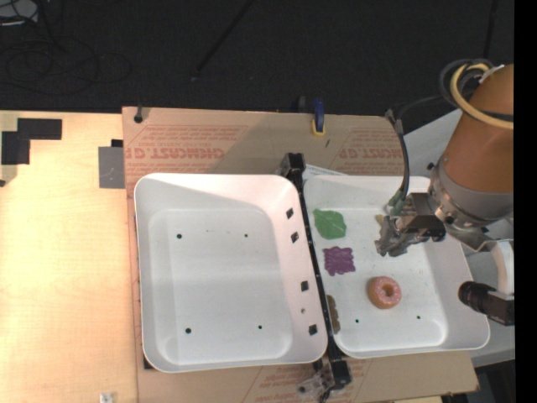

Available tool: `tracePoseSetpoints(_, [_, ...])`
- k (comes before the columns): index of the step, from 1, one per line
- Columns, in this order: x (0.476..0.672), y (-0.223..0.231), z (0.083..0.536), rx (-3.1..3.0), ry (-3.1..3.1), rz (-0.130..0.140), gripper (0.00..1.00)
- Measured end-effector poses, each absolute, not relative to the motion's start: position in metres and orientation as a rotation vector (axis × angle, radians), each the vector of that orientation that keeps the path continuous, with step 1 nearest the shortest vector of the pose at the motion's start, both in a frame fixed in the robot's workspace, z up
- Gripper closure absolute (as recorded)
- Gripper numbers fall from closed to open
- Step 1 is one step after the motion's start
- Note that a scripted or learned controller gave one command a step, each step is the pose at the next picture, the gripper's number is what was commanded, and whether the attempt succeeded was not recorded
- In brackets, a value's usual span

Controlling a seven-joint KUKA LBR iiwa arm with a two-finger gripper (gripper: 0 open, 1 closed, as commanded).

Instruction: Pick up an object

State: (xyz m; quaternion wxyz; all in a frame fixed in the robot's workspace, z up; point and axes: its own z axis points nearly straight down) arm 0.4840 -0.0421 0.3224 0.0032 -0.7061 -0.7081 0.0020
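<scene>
I am watching the arm reaching in from the right, its orange band sitting above the grey wrist, and the gripper is hanging over the right bin, towards that bin's far right part. From this slanted overhead camera I cannot tell how the tool is set, since it is showing as a dark cluster against the white floor, and I am seeing nothing between its tips. Three things are lying in the right bin: a green piece at the far left of the group, a purple piece just nearer than it, and a pink ring-shaped doughnut nearer still and further right. The gripper is sitting to the right of the green and purple pieces and farther than the doughnut, apart from all three as far as I can judge. The left bin is lying beside the right one, their inner rims meeting along a line of black clips. Both bins are resting on brown cardboard, and a pale wooden benchtop is stretching away to the left
</scene>
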Motion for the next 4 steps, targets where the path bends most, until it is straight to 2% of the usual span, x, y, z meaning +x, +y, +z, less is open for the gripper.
tracePoseSetpoints(1, [0.476, -0.001, 0.39, -2.217, -2.229, -0.005, 1.0])
tracePoseSetpoints(2, [0.476, 0.029, 0.454, -2.218, -2.228, -0.005, 1.0])
tracePoseSetpoints(3, [0.475, -0.01, 0.342, -2.221, -2.211, 0.016, 1.0])
tracePoseSetpoints(4, [0.476, 0.028, 0.414, -2.217, -2.228, -0.006, 1.0])
